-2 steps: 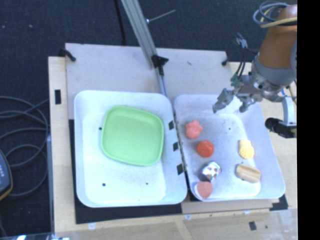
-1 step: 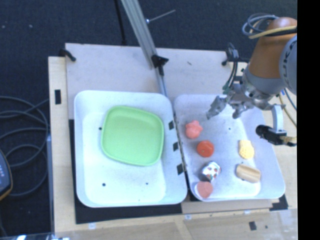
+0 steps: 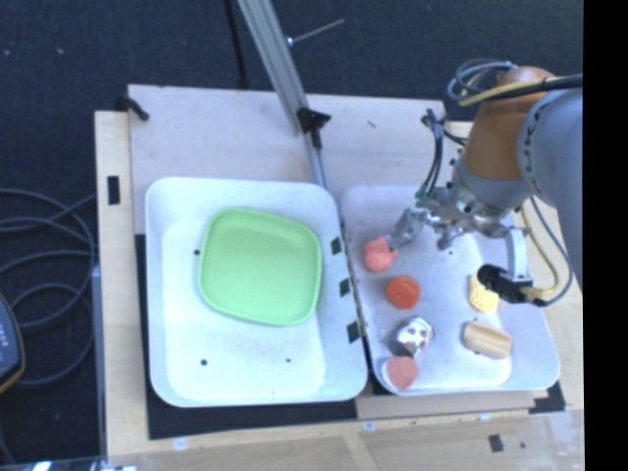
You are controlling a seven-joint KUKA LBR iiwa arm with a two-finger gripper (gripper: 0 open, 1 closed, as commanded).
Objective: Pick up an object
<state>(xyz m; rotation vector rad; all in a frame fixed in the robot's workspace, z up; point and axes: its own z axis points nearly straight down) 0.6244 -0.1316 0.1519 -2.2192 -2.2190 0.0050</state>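
The right bin (image 3: 535, 356) holds several small objects. A salmon-pink lump (image 3: 378, 255) lies by its left wall, with a red-orange ball (image 3: 402, 290) just below it. Further down are a white speckled piece (image 3: 414, 335) and a pink disc (image 3: 399, 369). A yellow piece (image 3: 482, 295) and a tan block (image 3: 487, 340) lie to the right. My gripper (image 3: 428, 232) hangs over the upper part of this bin, open, with nothing between its fingers. Its left finger (image 3: 403, 230) points down toward the salmon-pink lump, just up and right of it.
A green plate (image 3: 261, 266) lies in the left bin (image 3: 172, 361). A metal pole (image 3: 280, 57) slants down to the gap between the bins. Cables (image 3: 520, 273) loop from the wrist over the right bin's right side.
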